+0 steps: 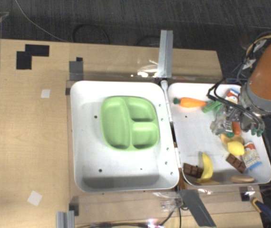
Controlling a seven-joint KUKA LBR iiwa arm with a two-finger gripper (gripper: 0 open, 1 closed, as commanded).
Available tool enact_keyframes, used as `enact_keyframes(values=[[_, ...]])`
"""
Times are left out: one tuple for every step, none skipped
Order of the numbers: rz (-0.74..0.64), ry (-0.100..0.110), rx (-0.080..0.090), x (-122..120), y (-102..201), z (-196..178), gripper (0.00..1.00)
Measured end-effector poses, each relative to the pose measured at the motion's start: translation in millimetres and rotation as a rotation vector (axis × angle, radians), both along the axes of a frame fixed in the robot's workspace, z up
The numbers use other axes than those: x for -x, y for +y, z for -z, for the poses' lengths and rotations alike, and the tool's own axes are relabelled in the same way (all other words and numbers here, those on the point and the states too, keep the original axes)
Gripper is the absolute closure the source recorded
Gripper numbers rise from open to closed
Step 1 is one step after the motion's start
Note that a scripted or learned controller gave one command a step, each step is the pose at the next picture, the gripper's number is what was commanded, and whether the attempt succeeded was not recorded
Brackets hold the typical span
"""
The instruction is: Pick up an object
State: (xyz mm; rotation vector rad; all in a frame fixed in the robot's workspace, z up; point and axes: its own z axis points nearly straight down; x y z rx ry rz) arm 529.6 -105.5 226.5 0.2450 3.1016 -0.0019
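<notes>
The gripper [228, 122] hangs low in the right bin [192, 127]; whether it is apart or together cannot be told. The lemon [236, 148] lies just nearer, slightly right, touching nothing of it.

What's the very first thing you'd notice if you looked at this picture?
The big green divided plate jumps out, lying alone in the middle of the left white bin. Next, the right bin draws the eye with its toy food: an orange carrot near its top edge and a yellow banana near the bottom. The grey robot arm with its orange band hangs over that bin's right side.
</notes>
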Motion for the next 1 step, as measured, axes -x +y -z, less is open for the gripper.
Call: enact_keyframes(values=[[-0.006, -0.009, 0.001, -2.6, 1.0, -12.0, 1.00]])
